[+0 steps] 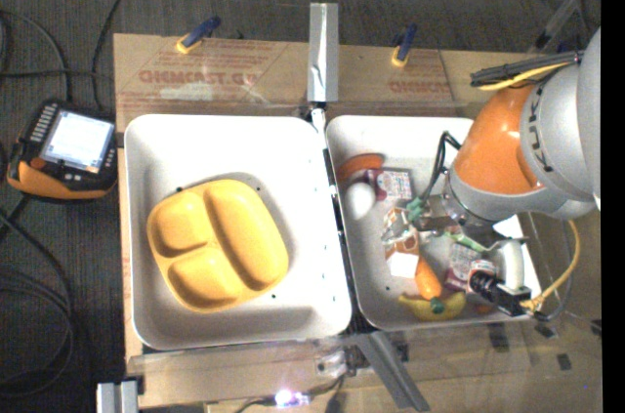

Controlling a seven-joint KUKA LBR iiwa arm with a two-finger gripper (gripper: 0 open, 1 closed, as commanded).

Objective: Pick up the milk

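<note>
**A:** Camera view first. Which step are we at?

**B:** The approach, I'd judge. The arm (508,157) reaches in from 3 o'clock and hangs over the right bin (342,235), with the gripper (430,218) low among the clutter there. Nothing is visibly lifted.

**A:** Is it open or closed?

**B:** I cannot tell. The wrist hides that end, and what shows is tangled up with the wrappers.

**A:** Where is the milk?

**B:** My best reading is the small white carton (403,262) with a red patch, lying in the middle of the right bin. It is too small for me to be certain. A pinkish box (395,184) sits further towards 12 o'clock and could be mistaken for it.

**A:** And relative to the gripper?

**B:** The carton lies near it, at roughly 7 o'clock, beside it rather than under it. I see no contact.

**A:** What crowds it?

**B:** A carrot (427,280) touches or nearly touches it at 4 o'clock. A banana (436,306) lies beyond that against the near wall, and a white egg (359,198) sits at 10 o'clock.

**A:** So what does the next move call for?

**B:** A short shift towards 7 o'clock to centre over the carton. After that comes a straight descent that straddles it without catching the carrot.

**A:** And the left bin (137,206)?

**B:** It holds the yellow tray (217,243), which plays no part in this.
</note>
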